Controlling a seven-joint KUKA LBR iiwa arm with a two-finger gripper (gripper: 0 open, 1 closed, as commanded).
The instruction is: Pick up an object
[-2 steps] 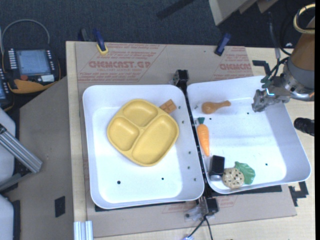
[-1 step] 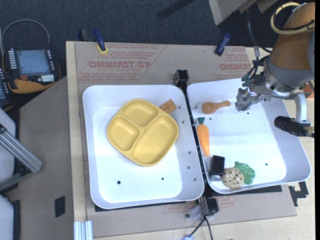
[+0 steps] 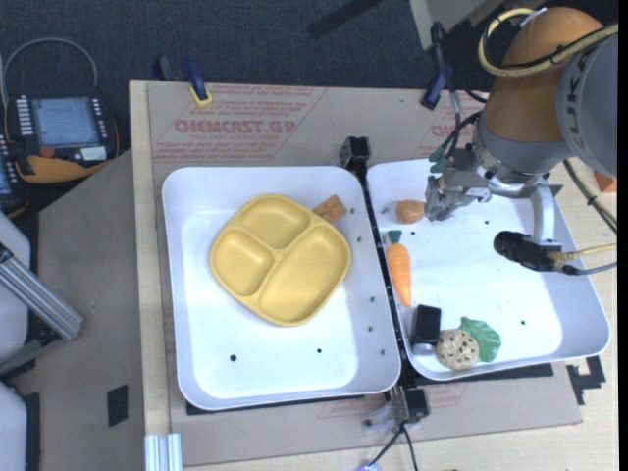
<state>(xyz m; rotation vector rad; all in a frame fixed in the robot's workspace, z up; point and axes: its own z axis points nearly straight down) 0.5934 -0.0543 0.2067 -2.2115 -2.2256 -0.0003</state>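
The worktop [image 3: 147, 292] carries two white bins side by side. The left bin [image 3: 196, 361] holds a yellow divided plate [image 3: 281, 258], with a small brown block [image 3: 330, 208] touching its far right rim.

The arm [image 3: 535, 86] reaches in from the right and hangs over the far part of the right bin [image 3: 579, 332]. Its end effector [image 3: 444, 199] points down near the bin's far left corner, just beside a small orange piece [image 3: 410, 211] that lies to its left; whether the two touch I cannot tell. How wide the end effector stands cannot be told from this angle, and nothing is seen between its tips.

Along the right bin's left wall lies a toy carrot [image 3: 398, 271], green top toward the far side. Nearer, a black block [image 3: 426, 324] sits by the near left corner, with a speckled cookie [image 3: 456, 348] just beside it and a green leafy piece [image 3: 483, 337] touching the cookie on the right.
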